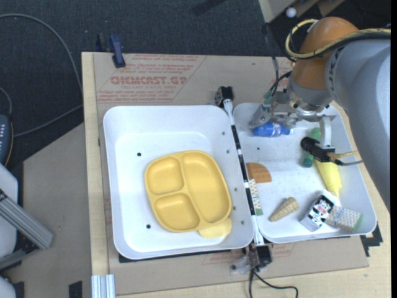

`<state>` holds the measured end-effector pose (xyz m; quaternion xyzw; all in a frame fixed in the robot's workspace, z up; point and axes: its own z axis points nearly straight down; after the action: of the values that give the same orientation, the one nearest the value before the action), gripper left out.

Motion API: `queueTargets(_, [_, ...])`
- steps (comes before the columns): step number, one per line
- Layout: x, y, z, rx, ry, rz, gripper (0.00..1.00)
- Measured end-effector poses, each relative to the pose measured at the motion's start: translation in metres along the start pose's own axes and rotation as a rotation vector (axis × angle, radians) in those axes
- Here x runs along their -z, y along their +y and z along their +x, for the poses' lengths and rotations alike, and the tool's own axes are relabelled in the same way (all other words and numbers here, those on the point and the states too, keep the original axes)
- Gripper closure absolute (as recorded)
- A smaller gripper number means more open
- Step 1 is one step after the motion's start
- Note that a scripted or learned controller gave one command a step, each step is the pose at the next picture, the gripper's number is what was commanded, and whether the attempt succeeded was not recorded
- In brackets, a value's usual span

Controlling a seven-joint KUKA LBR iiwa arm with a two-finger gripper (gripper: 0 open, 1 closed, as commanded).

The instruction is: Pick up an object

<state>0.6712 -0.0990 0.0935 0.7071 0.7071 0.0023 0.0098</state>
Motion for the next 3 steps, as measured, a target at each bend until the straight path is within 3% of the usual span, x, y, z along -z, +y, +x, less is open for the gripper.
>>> queueTargets(1, [0.059,-0.025,-0.054,-0.001,0.009,0.015,0.00])
queueTargets(2, [-0.009,-0.049,-0.110,0.000,0.011,0.018,0.00])
queueTargets(3, [0.001,-0.048,-0.110,0.000,0.010,0.015,1.00])
